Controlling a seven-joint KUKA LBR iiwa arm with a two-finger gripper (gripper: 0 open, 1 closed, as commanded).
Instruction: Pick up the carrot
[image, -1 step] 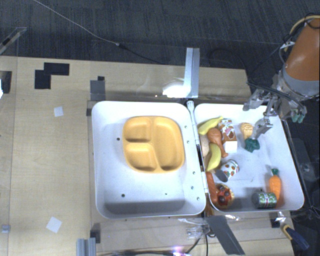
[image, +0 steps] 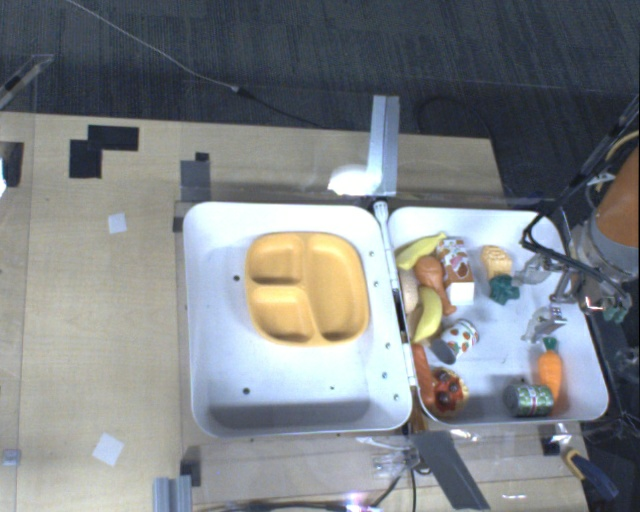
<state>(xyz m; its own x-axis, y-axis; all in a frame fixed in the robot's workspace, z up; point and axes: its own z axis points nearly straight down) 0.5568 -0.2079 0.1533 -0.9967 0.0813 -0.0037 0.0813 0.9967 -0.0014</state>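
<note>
The carrot (image: 550, 372) is a small orange one with a green top. It lies in the right bin (image: 500, 225) near that bin's right wall, towards the front. My gripper (image: 547, 324) hangs just behind the carrot's green end, at the tip of the grey arm with the orange band that reaches in from the right. Nothing shows between its fingers, and the carrot rests on the bin floor.
A green can (image: 533, 400) lies right beside the carrot. The right bin also holds two bananas (image: 421, 249), a teal toy (image: 503, 290), a white cube (image: 461, 293) and several other toy foods along its left side. A yellow divided plate (image: 305, 287) sits in the left bin (image: 215, 330).
</note>
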